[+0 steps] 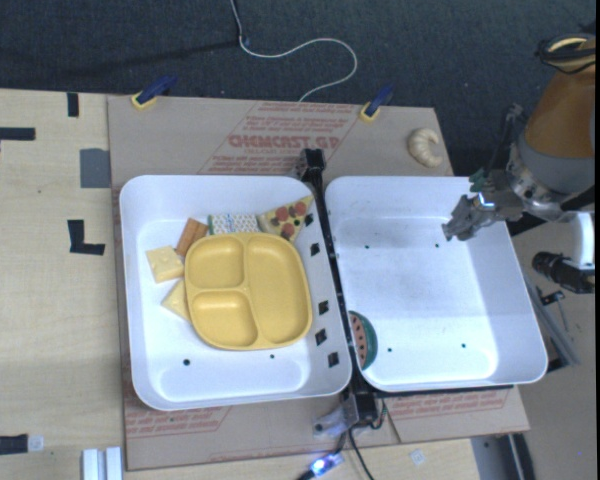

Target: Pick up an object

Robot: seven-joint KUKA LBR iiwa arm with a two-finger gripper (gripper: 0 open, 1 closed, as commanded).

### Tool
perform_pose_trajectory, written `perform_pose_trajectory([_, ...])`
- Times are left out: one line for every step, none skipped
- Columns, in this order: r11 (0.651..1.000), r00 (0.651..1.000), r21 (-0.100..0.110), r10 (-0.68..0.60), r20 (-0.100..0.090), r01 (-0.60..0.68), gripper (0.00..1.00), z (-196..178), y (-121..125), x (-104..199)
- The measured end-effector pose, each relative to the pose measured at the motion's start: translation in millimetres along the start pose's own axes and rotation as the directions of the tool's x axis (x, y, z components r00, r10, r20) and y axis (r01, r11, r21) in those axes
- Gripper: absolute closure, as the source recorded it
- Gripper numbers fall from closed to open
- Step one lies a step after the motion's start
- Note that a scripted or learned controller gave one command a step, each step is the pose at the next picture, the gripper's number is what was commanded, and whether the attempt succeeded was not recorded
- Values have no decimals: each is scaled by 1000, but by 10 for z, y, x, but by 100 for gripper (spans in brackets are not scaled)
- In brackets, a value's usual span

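Yellow tray (248, 290) hides flat pieces (164, 264) — partly.

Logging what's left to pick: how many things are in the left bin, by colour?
Yellow divided plate: 1
Pale yellow pieces: 2
Orange-brown piece: 1
Patterned pieces behind the plate: 2, though partly hidden
Total: 6

Divided plate (248, 290) lying in left bin (140, 268), small flat pieces (165, 263) tucked at plate's left and behind it. Right bin (500, 298) sitting alongside. Gripper (460, 221) being held over right bin's far right part.
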State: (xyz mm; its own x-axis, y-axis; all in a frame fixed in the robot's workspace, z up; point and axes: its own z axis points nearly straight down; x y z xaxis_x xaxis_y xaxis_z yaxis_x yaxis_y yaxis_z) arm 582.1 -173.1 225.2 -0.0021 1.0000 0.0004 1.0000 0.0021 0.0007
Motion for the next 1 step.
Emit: perform_pose_trajectory([1000, 1000, 4, -2, 0, 2, 100, 103, -146, 535])
